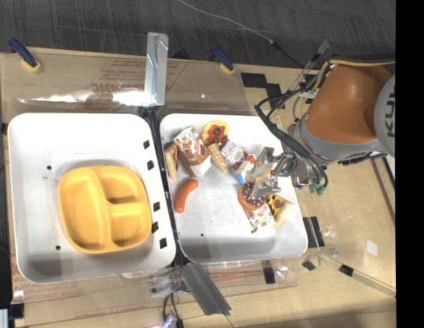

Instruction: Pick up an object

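From above, your gripper hangs low in the right bin, over a donut among scattered toy food; you cannot tell what it grips. A yellow tray sits in the left bin.

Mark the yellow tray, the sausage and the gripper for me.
yellow tray (78,210): camera view, bare floor of its large compartment.
sausage (184,195): camera view, middle of its length.
gripper (262,176): camera view, between its fingertips.

Small toy foods lie scattered across the right bin.
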`<state>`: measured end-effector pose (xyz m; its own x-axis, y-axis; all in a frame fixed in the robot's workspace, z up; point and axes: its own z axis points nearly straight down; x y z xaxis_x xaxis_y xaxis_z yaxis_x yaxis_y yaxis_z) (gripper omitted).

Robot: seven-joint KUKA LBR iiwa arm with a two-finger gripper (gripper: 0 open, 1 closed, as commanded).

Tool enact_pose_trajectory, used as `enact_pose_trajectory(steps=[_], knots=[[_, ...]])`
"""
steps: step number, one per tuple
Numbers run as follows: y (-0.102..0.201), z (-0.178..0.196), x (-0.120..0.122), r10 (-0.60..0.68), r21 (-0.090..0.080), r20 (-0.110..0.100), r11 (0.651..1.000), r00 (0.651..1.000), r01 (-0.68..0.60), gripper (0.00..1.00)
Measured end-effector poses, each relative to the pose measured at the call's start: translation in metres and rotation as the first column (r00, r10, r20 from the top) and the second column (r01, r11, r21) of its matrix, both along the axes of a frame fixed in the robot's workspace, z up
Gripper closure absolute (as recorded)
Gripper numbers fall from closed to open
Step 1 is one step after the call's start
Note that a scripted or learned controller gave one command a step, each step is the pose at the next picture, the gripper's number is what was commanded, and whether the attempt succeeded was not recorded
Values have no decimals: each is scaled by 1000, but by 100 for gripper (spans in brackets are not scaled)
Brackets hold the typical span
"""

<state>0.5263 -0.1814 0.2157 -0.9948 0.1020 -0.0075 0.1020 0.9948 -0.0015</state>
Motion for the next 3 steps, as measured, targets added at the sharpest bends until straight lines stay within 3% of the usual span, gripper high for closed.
enact_pose_trajectory(steps=[1, 2, 3], knots=[[0, -2, -1, 0, 1, -5, 1000, 1000, 0, 0], [-11, -79, 94, 19, 5, -12, 1000, 1000, -18, 0], [-26, -110, 61, -190, 3, -3, 982, 982, 190, 0]])
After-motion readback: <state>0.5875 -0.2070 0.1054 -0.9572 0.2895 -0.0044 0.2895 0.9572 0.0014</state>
